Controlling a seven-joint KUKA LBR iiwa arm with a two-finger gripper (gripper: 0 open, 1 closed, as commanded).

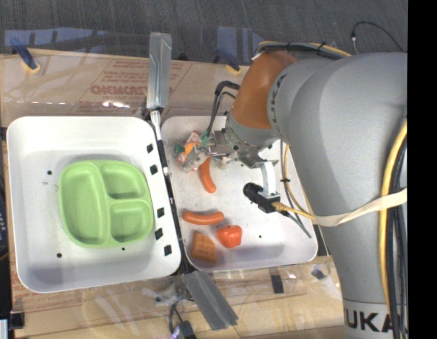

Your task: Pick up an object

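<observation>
My gripper [212, 149] hangs low over the back of the right bin [292, 249], under the arm's orange band. An orange carrot-like piece [207, 176] lies slanted just in front of it, its upper end close to the gripper. A small green-and-orange toy [187, 149] sits right beside the gripper on its left. Nearer the front lie an orange sausage [202, 217], a red tomato-like piece [230, 236] and a brown waffle piece [202, 247]. The arm's body hides the bin's right side.
The left bin [27, 189] holds a green divided plate [105, 203]. A grey divider strip [159, 69] runs between the bins at the back. A black connector with a yellow cable [260, 196] hangs from the arm over the right bin.
</observation>
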